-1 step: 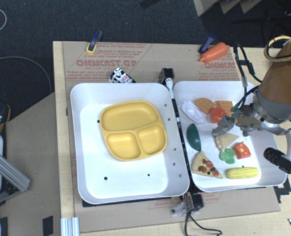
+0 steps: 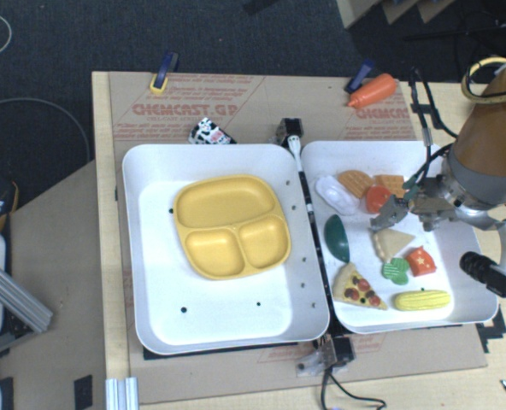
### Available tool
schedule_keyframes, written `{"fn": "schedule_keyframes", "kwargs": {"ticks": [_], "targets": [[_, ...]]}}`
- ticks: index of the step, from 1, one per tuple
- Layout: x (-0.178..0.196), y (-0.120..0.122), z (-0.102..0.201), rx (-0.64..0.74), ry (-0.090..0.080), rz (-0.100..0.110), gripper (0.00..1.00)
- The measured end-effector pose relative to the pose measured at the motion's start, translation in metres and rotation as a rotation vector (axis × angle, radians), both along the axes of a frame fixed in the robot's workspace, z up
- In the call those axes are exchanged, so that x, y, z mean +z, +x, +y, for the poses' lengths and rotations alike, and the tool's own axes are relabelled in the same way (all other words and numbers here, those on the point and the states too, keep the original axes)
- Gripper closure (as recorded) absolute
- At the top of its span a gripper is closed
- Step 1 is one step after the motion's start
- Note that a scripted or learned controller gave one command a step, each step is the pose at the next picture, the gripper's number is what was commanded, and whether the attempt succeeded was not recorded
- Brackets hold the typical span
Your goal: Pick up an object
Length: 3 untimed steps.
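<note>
**Gripper down in the right bin, over the toy food**

The arm [image 2: 492, 156] comes in from the right w/ its gripper [image 2: 398, 212] low over the right bin [image 2: 458, 314], roughly mid-bin. Grey fingers [image 2: 388, 219] sit just above a pale wedge-shaped piece [image 2: 392, 244] and just beside a red tomato-like piece [image 2: 376, 198]. Nothing visibly pinched between them; how wide they stand apart can't be told from this angle (the wrist body blocks part of it).

Right bin contents: a white oval piece [image 2: 336, 195] near the back-left corner, a tan bread-like piece [image 2: 354, 182] next to it, an orange-brown piece [image 2: 390, 183] toward the back edge. A dark green pod [image 2: 337, 237] lies along the left wall. Toward the front edge: a pizza slice [image 2: 356, 288], a small green item [image 2: 396, 271], a red item [image 2: 420, 261] touching or nearly touching it, and a yellow corn cob [image 2: 421, 300] closest to the front-right corner.

Left bin [image 2: 150, 254] holds a yellow divided plate [image 2: 232, 226], approx. centred, tilted slightly.

On the bench [image 2: 108, 143] behind the bins: an orange carrot [image 2: 373, 90] near the back edge above the right bin, a black-and-white cow-pattern item [image 2: 210, 132] just behind the left bin, and a blue-yellow clamp [image 2: 162, 73] at the back edge.
</note>
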<state>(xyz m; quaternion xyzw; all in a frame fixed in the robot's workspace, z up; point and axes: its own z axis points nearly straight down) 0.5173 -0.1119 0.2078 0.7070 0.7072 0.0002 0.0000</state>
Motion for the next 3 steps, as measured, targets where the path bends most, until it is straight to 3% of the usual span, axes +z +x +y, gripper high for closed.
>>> {"fn": "schedule_keyframes", "kwargs": {"ticks": [2,3], "targets": [[-0.110,-0.011,0.004,-0.001,0.001,0.007,0.00],[-0.123,-0.010,0.004,0.000,0.001,0.001,0.00]]}}
